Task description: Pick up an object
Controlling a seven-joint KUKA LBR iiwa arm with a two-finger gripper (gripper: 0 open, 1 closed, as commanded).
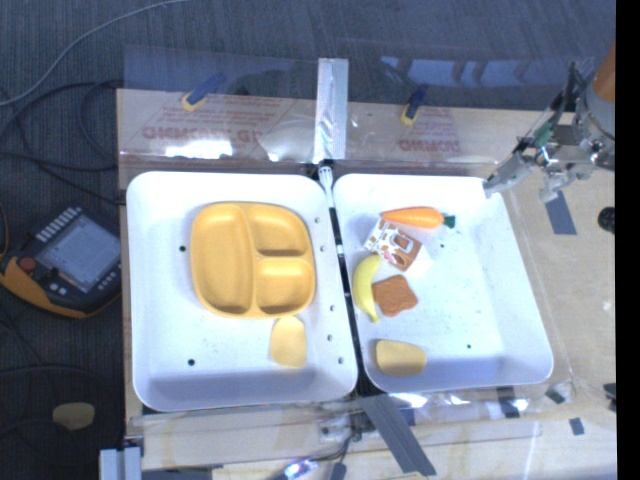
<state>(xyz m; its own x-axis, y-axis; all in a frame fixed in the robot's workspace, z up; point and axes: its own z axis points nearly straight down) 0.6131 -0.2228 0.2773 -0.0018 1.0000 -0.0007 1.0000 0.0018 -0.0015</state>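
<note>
Above the right bin's far corner the gripper is hanging — its opening I cannot tell; carrot, packet, banana are crowding together — inviting a glancing miss.

Wooden bench bearing two white bins side by side

Dark grey carpet covers the floor around the pale wooden table. A thin white cable trails across the carpet, and a yellow-edged handheld controller lies at left.
</note>
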